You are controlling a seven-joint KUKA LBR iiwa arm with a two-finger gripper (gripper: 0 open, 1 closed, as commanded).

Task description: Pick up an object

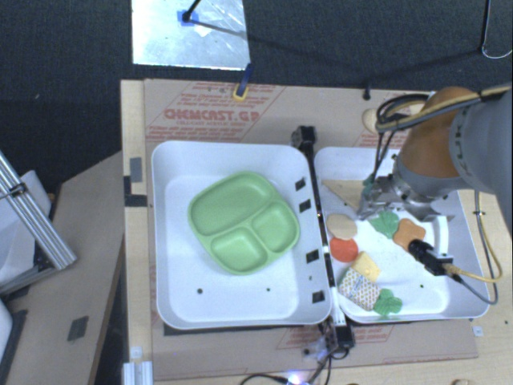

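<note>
Where cardboard (216, 111) shows, red print reads "QUIKCAST".

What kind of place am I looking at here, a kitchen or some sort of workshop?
Most likely a robot test bench in a lab, not a kitchen: a grey robot arm reaches over two white bins, one holding a green divided plate, the other small toy-like objects.

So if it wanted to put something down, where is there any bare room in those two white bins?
The left bin has bare floor in a band all round the green divided plate, widest along the near edge. The right bin is crowded: small toy foods cluster at its left and middle under the arm. Its free patch is the near right corner, beside the black cable.
</note>
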